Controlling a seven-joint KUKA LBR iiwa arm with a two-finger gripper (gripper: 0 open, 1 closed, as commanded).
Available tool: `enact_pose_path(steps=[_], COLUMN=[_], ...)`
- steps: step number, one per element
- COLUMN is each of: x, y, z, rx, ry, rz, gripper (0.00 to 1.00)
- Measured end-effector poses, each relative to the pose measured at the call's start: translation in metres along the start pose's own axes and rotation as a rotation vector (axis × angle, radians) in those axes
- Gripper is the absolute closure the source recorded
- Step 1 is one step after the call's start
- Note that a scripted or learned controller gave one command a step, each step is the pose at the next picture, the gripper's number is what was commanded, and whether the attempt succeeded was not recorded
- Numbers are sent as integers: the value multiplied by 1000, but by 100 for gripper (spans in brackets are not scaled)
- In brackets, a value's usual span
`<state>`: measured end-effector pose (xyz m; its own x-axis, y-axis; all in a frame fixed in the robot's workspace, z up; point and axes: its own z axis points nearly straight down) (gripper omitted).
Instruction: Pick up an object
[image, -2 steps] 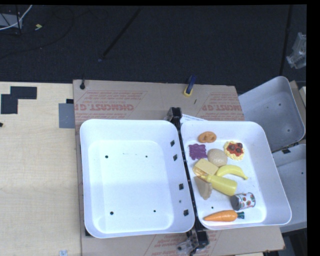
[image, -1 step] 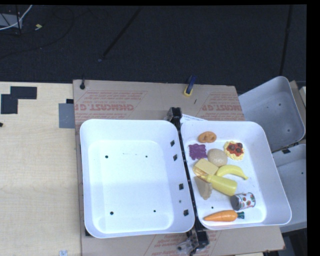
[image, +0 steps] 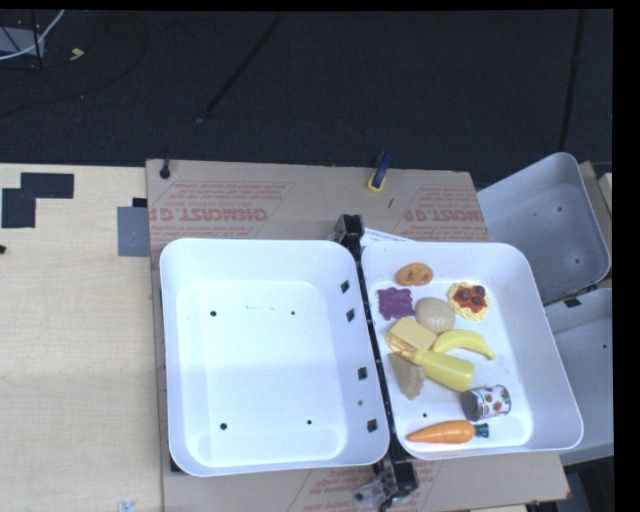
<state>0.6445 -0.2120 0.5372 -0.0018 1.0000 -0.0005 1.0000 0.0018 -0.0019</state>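
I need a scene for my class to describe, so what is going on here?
Nothing is being handled right now. Two white bins sit side by side on a bench. The right bin holds toy food: a carrot, a banana, a small can, a yellow bottle, purple grapes and a few more. No object has been picked up yet.

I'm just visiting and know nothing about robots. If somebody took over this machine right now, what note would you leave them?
Hand: I can't report its state from this view.
Things: all the toy food sits in the right bin: carrot at the near edge, small can above it, yellow bottle, banana, cheese wedge, purple grapes, cookie, pizza piece, beige round item.
Left bin: sits beside it.
Done: nothing lifted yet.
Left: pick any one object. The carrot and can lie apart from the cluster, so they look easiest.
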Motion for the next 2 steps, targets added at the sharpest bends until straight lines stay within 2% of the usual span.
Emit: enact_pose_path(steps=[1,2], x=[24,-2], y=[-1,0], z=[0,0], rx=[2,0], ry=[2,-1], rz=[1,3], gripper=[100,100])
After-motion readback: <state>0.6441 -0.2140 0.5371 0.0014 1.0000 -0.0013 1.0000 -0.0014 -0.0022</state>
